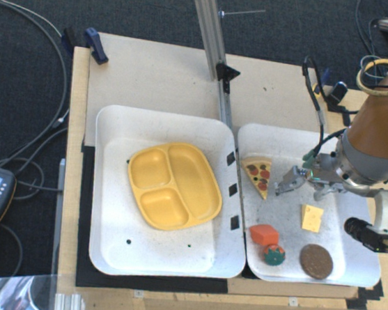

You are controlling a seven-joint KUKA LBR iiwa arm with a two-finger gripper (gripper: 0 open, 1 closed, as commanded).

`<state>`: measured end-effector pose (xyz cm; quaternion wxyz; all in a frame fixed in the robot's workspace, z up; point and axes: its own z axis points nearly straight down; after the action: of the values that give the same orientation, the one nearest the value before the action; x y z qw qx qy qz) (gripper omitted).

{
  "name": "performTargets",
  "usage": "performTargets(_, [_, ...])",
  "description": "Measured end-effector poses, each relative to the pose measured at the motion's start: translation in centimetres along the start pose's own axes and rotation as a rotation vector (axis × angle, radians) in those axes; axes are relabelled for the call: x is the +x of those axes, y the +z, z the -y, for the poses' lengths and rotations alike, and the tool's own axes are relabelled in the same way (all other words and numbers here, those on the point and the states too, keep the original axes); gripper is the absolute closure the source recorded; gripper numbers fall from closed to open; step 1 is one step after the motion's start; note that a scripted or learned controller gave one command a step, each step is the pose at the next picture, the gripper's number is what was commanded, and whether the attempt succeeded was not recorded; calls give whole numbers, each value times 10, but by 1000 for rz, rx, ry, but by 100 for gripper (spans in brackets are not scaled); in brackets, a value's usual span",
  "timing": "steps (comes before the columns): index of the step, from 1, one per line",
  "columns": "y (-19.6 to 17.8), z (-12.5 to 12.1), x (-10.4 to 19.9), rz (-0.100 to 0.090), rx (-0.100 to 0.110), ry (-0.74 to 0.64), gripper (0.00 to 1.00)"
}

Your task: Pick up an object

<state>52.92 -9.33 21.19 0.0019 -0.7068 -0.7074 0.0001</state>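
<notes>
Presently, lower right of frame: brown disc (316, 261), red-green toy (268, 241), yellow cheese square (311, 218) in the right bin (358, 273). Pizza slice (257, 175) lies higher, centre-right, gripper (291, 184) just beside it, fingers spread, empty. Slice looks light, stiff; pinch across its edges.

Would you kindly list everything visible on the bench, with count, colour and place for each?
bins: two, white, side by side on the bench
divided plate: one, yellow, left bin
pizza slice: one, yellow with red spots, right bin, upper left
cheese piece: one, yellow, right bin, middle
red block: one, right bin, lower left
small toy: one, green and red, below the red block
brown disc: one, right bin, lower right
clamp: one, blue, bench's far-left corner
gripper: one, grey, over the right bin beside the pizza slice
</notes>
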Motion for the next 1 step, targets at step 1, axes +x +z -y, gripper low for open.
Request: performTargets(1, [0, 0, 0, 1, -1, 0, 0])
